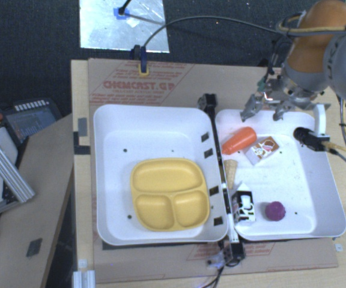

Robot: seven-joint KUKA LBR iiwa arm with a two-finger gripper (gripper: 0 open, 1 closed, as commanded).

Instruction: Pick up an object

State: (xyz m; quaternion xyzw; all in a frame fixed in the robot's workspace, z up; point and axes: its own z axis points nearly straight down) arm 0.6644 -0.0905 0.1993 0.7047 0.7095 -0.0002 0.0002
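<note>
Pincer [264, 108] above far edge of right bin [326, 179], fingers spread apart, nothing between them. Carrot [239, 140] lies just below pincer, in right bin's far left corner, apart from fingers. Small box [262, 149] just beside carrot. Cone [229, 171] along bin's left wall. Black-and-white carton [244, 206] at near left. Purple ball [275, 210] beside it. Yellow divided tray [168, 193] in left bin [110, 161]. Both bins on table [83, 95].

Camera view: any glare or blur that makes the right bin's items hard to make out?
Camera view: even light, soft shadows; the right bin shows white but not blown out. The carrot and purple ball read crisply. The gripper looks slightly soft. Glare sits on the foil sheet beyond the bins.
</note>
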